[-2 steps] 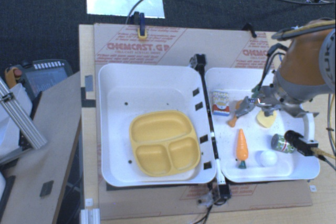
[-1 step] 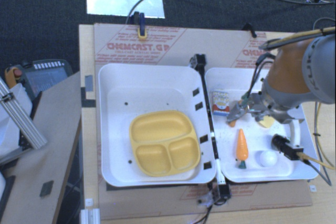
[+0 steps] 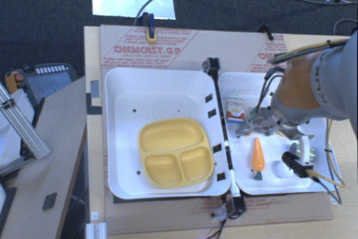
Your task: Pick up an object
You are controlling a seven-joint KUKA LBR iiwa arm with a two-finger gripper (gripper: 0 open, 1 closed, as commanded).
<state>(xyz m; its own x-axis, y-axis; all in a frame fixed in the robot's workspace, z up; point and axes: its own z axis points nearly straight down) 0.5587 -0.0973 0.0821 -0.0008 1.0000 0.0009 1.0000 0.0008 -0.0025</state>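
Orange against the white floor, a toy carrot [image 3: 257, 157] lies in the right bin [image 3: 244, 183], green stalk end toward the near rim, with a small white object [image 3: 282, 168] just beside it on the right. Either one makes a fair target, and the carrot looks the easier: it lies free of the walls, so the fingers would do best to straddle its narrow width across the long axis and come straight down. Just beyond the carrot the gripper [image 3: 253, 122] hangs low over the bin; whether it is wide or closed I cannot tell, as the metal parts blur together, and nothing visibly sits in it. Farther back, a small printed carton [image 3: 235, 108] stands near the divider. Across in the left bin [image 3: 162, 82], a yellow divided tray [image 3: 174, 151] lies flat, awkward to pinch.
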